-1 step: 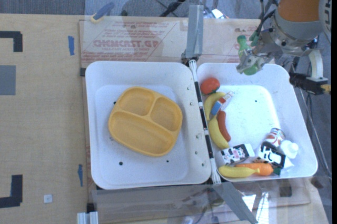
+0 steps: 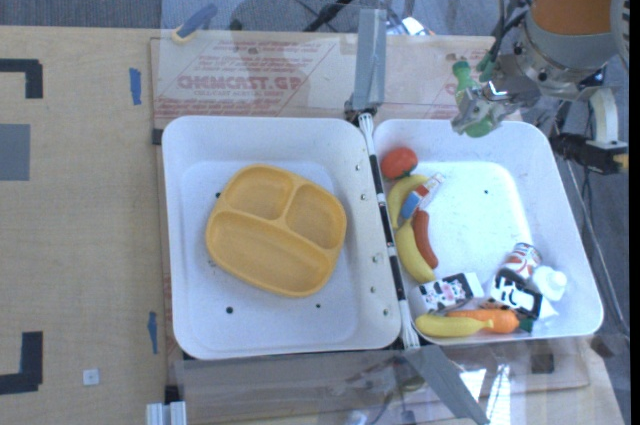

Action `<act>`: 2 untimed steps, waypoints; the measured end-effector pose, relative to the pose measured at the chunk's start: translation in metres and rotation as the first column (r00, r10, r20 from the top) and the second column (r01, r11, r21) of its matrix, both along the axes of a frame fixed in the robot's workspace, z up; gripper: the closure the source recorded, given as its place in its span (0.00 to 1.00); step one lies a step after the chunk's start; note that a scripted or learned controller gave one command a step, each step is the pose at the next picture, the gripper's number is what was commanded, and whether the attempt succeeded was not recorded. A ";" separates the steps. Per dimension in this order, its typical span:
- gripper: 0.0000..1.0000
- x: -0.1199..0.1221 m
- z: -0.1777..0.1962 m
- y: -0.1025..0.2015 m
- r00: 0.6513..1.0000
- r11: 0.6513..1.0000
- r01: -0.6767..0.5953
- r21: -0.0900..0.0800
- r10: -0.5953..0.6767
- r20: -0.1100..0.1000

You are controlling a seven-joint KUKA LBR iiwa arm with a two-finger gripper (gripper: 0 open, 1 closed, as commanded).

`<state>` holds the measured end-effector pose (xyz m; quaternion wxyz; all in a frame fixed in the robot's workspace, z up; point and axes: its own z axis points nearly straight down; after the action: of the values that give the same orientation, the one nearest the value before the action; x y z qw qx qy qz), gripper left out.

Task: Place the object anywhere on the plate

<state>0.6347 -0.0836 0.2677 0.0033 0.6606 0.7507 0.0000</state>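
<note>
Your gripper (image 2: 478, 113) hangs over back edge of right bin (image 2: 570, 213), near arm's orange band; finger spread unreadable from above, nothing visibly between them. Yellow divided plate (image 2: 277, 229) sits bare in left bin (image 2: 190, 213). Right bin: red tomato (image 2: 399, 161) at back left, banana (image 2: 410, 233) with sausage (image 2: 423, 238) across it, carrot (image 2: 490, 320) and cow-print carton (image 2: 450, 291) along front, small bottle (image 2: 535, 278) front right.

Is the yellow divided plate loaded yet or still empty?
Empty: the yellow divided plastic plate in the left white bin shows three bare compartments.
</note>
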 end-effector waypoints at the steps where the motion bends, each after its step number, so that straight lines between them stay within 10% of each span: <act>1: 1.00 0.001 -0.040 0.085 0.864 0.864 -0.503 0.005 0.503 -0.005; 2: 1.00 -0.004 -0.039 0.162 0.790 0.790 -0.613 0.004 0.613 -0.004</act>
<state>0.6304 0.0779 0.2290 0.0003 0.3819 0.9242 0.0003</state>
